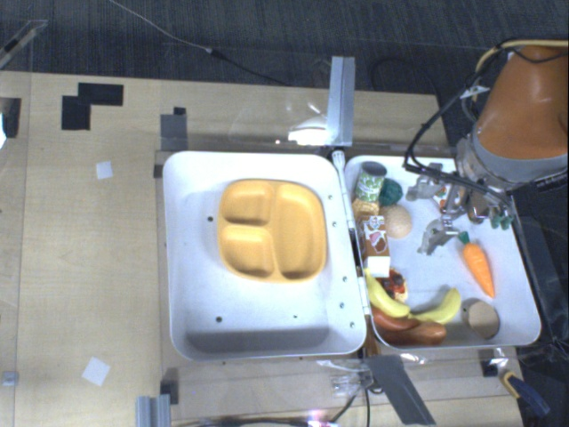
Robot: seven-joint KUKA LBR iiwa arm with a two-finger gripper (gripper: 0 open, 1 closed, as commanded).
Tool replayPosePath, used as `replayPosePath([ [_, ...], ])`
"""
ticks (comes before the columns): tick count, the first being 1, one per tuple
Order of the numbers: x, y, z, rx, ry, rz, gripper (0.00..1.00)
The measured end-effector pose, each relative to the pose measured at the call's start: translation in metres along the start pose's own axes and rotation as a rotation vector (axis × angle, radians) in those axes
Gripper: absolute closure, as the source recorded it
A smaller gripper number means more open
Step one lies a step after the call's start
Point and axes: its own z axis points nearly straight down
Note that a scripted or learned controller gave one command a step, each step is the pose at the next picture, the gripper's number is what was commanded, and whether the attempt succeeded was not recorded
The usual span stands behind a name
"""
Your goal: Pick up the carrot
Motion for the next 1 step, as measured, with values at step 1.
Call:
replayPosePath([
  [1, 0.0224, -0.0733, 0.0635, 0.001, 0.004, -0.026, 0.0],
])
